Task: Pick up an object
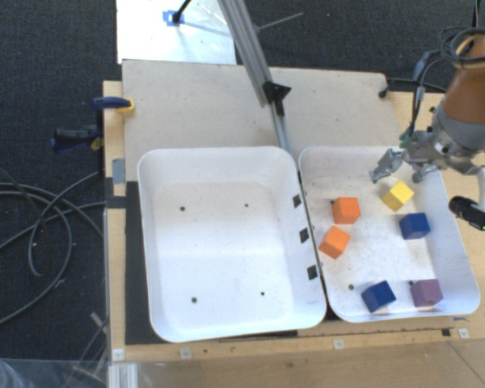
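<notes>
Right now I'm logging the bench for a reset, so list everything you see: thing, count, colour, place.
bins: 2, white, side by side on the bench
orange cubes: 2, orange, left part of right bin
yellow cube: 1, yellow, top of right bin, just below the gripper
blue cubes: 2, blue, one right of centre, one at the bottom
purple cube: 1, purple, bottom right corner
clamps: 2, blue, bench's left edge
pole: 1, grey, above the bins
gripper: 1, grey, open, over right bin's top

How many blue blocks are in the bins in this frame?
2, both in the right bin. One blue block sits near its right wall, just below the yellow block. The other blue block lies near the front edge, left of the purple block.
</notes>
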Tool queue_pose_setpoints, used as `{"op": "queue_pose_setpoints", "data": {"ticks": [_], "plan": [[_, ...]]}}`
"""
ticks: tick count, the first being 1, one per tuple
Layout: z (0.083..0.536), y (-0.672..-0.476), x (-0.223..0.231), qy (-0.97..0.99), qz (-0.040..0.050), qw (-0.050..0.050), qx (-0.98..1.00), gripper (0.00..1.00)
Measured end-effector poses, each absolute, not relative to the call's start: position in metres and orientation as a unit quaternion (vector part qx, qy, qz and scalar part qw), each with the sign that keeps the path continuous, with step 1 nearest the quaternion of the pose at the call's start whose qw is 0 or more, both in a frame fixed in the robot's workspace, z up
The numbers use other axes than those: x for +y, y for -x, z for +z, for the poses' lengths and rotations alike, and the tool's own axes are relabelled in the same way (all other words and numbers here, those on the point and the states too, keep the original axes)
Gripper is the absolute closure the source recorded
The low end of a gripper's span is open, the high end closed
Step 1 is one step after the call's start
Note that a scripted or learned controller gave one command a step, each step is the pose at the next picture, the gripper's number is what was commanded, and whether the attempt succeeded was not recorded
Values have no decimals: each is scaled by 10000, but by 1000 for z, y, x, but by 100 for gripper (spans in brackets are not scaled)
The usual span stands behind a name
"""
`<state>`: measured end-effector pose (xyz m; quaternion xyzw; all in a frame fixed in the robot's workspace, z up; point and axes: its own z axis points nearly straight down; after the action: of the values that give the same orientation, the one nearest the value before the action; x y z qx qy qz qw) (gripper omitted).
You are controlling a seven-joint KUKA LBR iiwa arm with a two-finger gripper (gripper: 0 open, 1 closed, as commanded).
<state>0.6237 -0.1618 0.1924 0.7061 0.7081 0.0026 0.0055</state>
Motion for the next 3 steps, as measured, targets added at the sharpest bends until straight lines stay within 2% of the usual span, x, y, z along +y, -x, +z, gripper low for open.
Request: {"op": "queue_pose_setpoints", "data": {"ticks": [1, 3], "plan": [[108, -626, -124, -7047, 32, 20, 7095, 0], [105, -618, -118, -7063, 92, 172, 7076, 0]]}}
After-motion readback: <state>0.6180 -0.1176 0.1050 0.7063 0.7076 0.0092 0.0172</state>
